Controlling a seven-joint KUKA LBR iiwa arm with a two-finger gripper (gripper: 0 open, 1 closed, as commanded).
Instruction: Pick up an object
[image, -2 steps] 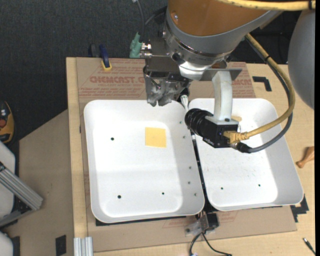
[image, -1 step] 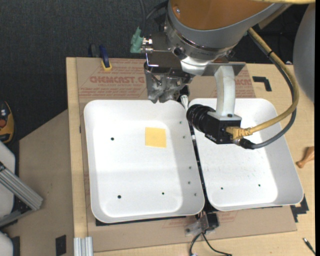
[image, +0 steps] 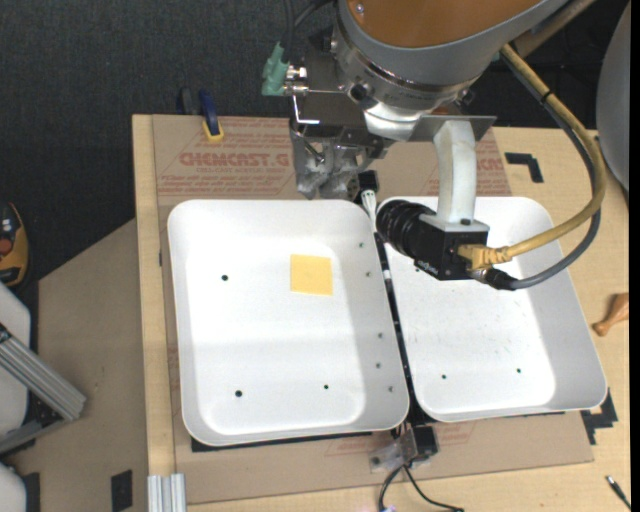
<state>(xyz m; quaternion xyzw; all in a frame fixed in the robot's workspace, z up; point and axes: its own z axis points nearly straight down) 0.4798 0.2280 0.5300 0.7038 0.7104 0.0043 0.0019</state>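
At the far left edge of the cardboard sheet that covers the desk, a small blue and yellow clamp sits just beyond the red lettering. Next comes the left bin, shallow and white, lying on that sheet. A flat yellow square lies in it, right of its middle and toward the far side, apart from every wall, with bare white floor all around it. My fingers hang past the far rim of this bin, near its right corner and over the printed cardboard, well apart from the square and touching nothing that I can make out. Whether they are open or closed I cannot tell, since my wrist hides much of them and the metal blurs together. Nothing shows between them. To the right, the right bin sits edge to edge with the left one, my arm crossing over its far side.
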